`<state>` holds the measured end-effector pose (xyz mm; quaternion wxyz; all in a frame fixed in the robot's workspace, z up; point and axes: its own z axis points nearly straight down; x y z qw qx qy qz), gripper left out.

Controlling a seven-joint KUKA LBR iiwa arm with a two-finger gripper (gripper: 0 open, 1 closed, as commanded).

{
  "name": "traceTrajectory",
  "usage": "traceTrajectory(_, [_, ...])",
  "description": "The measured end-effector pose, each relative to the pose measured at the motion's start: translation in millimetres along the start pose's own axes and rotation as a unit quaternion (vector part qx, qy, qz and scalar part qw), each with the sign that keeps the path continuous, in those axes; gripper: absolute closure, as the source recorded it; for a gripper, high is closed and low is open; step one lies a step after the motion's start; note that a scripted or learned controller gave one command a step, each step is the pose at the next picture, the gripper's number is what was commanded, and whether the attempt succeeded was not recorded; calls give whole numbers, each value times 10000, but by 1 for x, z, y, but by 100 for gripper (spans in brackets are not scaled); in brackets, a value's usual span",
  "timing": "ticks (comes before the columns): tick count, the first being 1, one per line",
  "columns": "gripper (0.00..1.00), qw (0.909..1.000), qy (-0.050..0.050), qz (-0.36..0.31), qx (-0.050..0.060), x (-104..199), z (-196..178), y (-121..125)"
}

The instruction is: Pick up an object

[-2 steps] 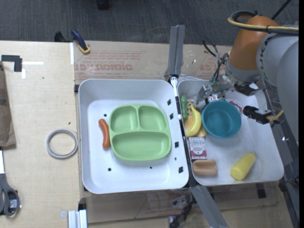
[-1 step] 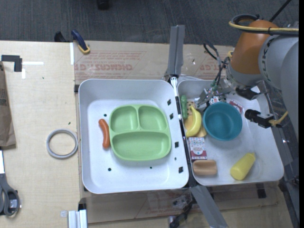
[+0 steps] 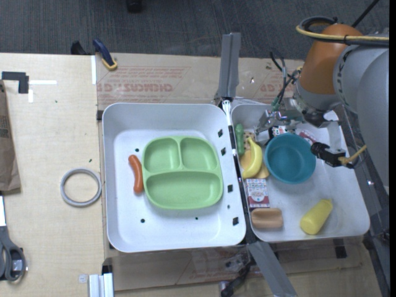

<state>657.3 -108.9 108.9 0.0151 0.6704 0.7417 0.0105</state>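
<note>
My gripper (image 3: 274, 120) is low at the back of the right bin (image 3: 346, 228), just behind the blue bowl (image 3: 290, 158) and right of the yellow banana (image 3: 251, 156). It is dark and cluttered with cables. A thin green item (image 3: 239, 135) lies along the bin's left wall beside the banana. Nearer the front lie a small red and white box (image 3: 257, 192), a brown hot dog bun (image 3: 267, 218) and a yellow cylinder (image 3: 316, 216).
The left bin (image 3: 117, 184) holds a green divided plate (image 3: 183, 172) and an orange sausage (image 3: 136, 172) to its left. A grey ring (image 3: 81, 186) and scissors (image 3: 11, 260) lie on the bench at left. The grey arm with its orange band (image 3: 325, 57) fills the upper right.
</note>
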Motion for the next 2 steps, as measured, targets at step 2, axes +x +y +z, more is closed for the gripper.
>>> traceTrajectory(2, [0,9998,-21,-208,-17,10,-2,-47])
